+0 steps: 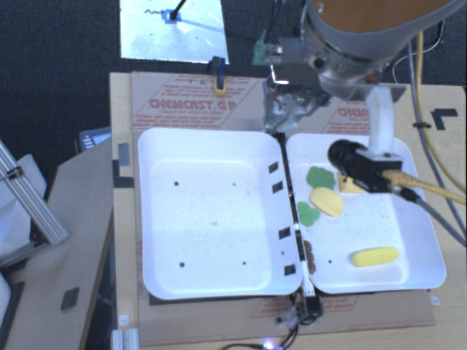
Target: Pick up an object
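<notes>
While our gripper (pixel 286 117) hovers over the bins' far edge, grip state unreadable, a yellow piece (pixel 375 256) lies in the right bin (pixel 419 228).

Red print is seen on the brown board (pixel 182 100) under the bins, to the left of the gripper (pixel 283 115) and partly covered by the left bin (pixel 211 210). It can be read as "CHEMCAST", followed by letters resembling "G P"; a smaller line beneath is too blurred to be made out. More red print is visible on the same board just right of the gripper, but is not legible. No other text, numbers or labels can be read.
</notes>
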